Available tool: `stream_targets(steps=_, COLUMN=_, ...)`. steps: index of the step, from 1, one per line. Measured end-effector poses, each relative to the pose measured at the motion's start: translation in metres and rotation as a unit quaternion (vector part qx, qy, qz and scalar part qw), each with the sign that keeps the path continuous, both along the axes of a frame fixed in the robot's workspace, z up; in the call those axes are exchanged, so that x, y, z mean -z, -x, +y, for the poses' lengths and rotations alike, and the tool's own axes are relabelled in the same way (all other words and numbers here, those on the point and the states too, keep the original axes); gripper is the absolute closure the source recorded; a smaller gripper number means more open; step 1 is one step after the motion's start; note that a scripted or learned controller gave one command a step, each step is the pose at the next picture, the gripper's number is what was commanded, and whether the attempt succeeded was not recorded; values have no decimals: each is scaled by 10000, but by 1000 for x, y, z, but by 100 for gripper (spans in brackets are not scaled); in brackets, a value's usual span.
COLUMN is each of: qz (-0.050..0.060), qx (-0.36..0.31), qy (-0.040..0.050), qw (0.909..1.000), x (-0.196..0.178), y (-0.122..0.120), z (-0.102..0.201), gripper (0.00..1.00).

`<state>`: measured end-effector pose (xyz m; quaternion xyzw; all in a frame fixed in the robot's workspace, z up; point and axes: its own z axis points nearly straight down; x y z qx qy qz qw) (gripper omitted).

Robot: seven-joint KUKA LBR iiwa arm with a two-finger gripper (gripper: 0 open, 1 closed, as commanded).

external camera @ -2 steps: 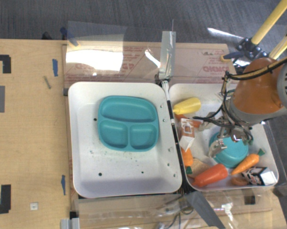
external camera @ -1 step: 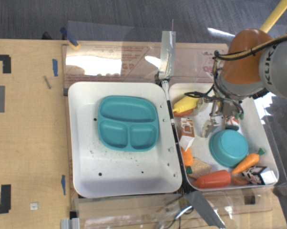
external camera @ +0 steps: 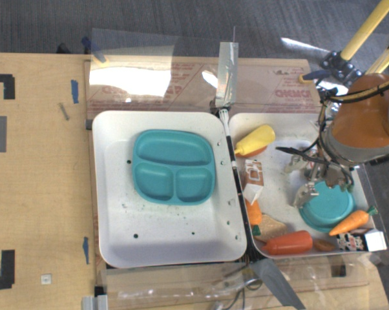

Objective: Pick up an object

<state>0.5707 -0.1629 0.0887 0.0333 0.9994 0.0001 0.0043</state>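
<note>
Nearest us, lower right: red sausage [external camera: 288, 242], stiff and smooth, we judge; grip mid-length. End effector [external camera: 316, 185] hovers by teal bowl [external camera: 329, 208]; its state we cannot tell.

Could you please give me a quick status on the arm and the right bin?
Gripper low over right bin, at teal bowl. Nothing seen held. Carrot, red sausage crowd the bowl.

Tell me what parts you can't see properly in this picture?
- Tool: small and cluttered in the camera view; its tip is unclear.
- Teal bowl: its near-left rim is hidden behind the tool.
- Small carton: its print is too small to read.
- Arm: cut off by the right edge.
- Carrot: overlaps the bowl's rim, hiding it.
</note>
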Motion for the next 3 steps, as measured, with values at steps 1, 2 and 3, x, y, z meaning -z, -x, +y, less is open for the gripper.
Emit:
stream_targets(steps=1, qz=-13, qx=-51, qy=-1, qw=10000, x=-1, y=12, z=26, gripper=0)
stream_targets(steps=2, qz=-180, qx=-388, qy=31, qw=9991, x=-6, y=77, z=12, gripper=0)
stream_targets(steps=3, qz=-165, qx=-878, qy=26, qw=9960, x=-5, y=74, z=4, gripper=0)
